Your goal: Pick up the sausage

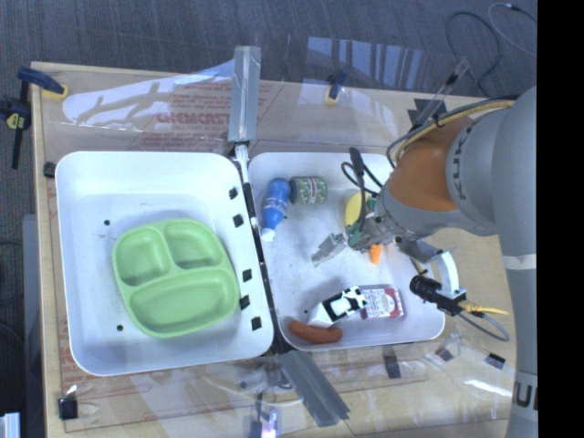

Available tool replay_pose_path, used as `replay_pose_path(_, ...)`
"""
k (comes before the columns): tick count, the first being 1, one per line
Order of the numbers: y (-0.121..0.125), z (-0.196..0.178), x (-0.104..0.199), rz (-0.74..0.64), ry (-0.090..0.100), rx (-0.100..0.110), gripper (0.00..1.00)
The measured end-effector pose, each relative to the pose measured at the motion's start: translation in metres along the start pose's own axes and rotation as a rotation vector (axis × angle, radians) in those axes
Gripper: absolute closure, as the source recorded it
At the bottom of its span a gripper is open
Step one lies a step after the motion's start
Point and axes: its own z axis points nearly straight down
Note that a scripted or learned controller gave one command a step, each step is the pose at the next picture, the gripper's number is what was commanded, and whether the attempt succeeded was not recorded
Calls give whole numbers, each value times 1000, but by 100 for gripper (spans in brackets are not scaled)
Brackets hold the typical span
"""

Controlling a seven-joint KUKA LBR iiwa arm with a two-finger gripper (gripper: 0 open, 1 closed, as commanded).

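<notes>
The sausage (pixel 315 332), reddish-brown and short, lies along the front wall of the right bin (pixel 415 336), at its left end. My gripper (pixel 327 247) hangs over the middle of that bin, well behind the sausage and apart from it. Nothing shows in the gripper. The grey arm with its orange band (pixel 422 176) reaches in from the right.
A black-and-white milk carton (pixel 365 304) lies just right of the sausage. A blue bottle (pixel 275 204), a green can (pixel 309 190), a yellow item (pixel 354 210) and a small orange piece (pixel 375 255) sit further back. The left bin (pixel 82 336) holds a green divided plate (pixel 175 276).
</notes>
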Motion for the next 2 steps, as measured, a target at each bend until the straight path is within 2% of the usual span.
replay_pose_path(1, 13, -58, -5, -48, 0, -2, 0)
replay_pose_path(2, -17, 11, 63, -114, 2, 1, 0)
